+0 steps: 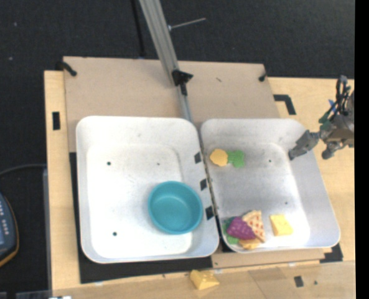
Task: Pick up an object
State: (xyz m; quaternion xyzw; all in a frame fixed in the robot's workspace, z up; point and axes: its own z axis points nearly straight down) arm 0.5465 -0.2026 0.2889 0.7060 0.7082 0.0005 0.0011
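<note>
Cropping pincer (315, 146) at frame edge, empty

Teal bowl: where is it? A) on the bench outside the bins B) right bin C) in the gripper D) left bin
D: the teal bowl sits in the left bin, near its right wall; the toy food pieces lie in the right bin.

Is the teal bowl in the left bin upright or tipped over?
Upright: the teal bowl shows its open mouth and inside, resting in the left bin.
</note>
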